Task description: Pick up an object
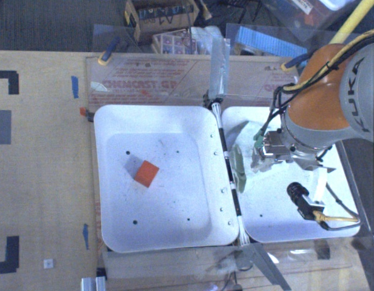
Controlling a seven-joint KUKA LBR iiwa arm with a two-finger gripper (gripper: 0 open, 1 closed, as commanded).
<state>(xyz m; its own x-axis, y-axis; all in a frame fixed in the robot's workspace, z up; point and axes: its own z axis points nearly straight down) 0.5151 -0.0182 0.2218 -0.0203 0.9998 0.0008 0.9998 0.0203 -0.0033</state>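
— When you look down on the wooden tabletop [41, 180], what do you see?

— Two shallow white plastic bins, side by side. They touch along the middle.

— What is in the left white bin [114, 223]?

— One small orange-red block [146, 173]. It lies flat on the bin floor, a bit left of the middle. It is turned a little, so one corner points down the picture. Nothing touches it, and it is well apart from the robot.

— And the right white bin [277, 226]?

— The big grey arm with the orange band [323, 96] comes in from the right and hangs over it. Its tool [259, 154] is over the left part of that bin.

— Is the tool apart or together?

— I cannot tell. The arm hides too much of it from up here.

— Is something near it?

— Yes. A pale green see-through thing [238, 165] lies by the left wall of the right bin, just beside the tool. It looks soft and crumpled. I cannot tell if the two touch.
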